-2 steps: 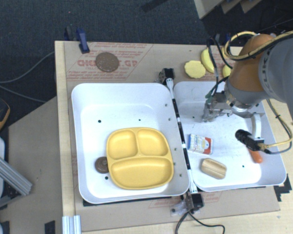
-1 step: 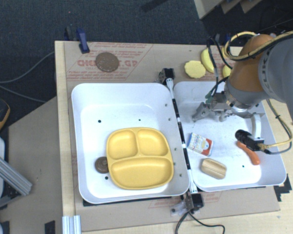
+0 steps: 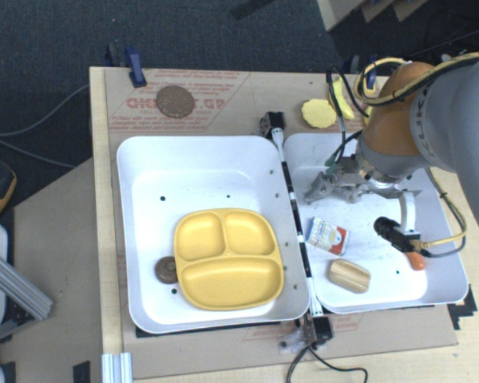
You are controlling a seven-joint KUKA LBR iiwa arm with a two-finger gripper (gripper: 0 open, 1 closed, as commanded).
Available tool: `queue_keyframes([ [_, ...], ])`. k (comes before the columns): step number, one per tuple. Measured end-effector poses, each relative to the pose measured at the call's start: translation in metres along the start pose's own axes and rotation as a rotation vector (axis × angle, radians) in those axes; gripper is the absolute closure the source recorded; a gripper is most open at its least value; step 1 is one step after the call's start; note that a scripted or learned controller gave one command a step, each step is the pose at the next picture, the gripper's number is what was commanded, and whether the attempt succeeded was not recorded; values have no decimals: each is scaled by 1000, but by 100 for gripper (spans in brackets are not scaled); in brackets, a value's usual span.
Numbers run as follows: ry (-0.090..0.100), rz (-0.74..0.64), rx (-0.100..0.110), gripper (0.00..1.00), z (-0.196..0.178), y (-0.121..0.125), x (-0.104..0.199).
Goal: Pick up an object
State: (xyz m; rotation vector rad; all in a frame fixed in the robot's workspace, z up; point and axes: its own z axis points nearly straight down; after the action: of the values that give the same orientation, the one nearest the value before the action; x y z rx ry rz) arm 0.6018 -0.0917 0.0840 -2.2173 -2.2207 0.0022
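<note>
Far left of the claw: dark, finely ribbed carpet around the bench, with a grey metal rail slanting across the lower corner.

Bench top: flat tan board, matte, printed in faded red lettering along its far edge. On that lettering, well left of the claw and beyond it: a blue clip at the board's rim and a flat brown disc, round and dull.

Left of the claw, side by side with the right bin: left bin, shallow, white, smooth plastic with rounded corners. Inside it, left of the claw and nearer the camera: a small brown puck, just beside the left edge of a yellow plate. Plate glossy, rounded-rectangular, divided into three compartments, two small on the far side and one long on the near side.

Just beyond the claw, on the bare board outside the right bin: a pale yellow lump, soft-edged.

Claw: hangs low over the far left part of the right bin, bare grey metal; open or closed state not discernible.

Just nearer the camera than the claw, apart from it, flat on the bin floor: a small packet, white with red and blue print. Nearer still and slightly right: a tan block, rounded at the corners, apart from the packet.

Right of the claw: arm, smooth grey casing above an orange band, extends in from the right.
</note>
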Motion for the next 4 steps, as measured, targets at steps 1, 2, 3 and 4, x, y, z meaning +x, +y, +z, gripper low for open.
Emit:
queue_keyframes([
  [1,-1,6,3,0,0,-63,-31],
  [2,0,3,0,0,0,-82,-27],
  [3,-1,2,-4,100,-10,-81,-27],
  [4,-6,6,-10,100,-98,-94,-79],
])
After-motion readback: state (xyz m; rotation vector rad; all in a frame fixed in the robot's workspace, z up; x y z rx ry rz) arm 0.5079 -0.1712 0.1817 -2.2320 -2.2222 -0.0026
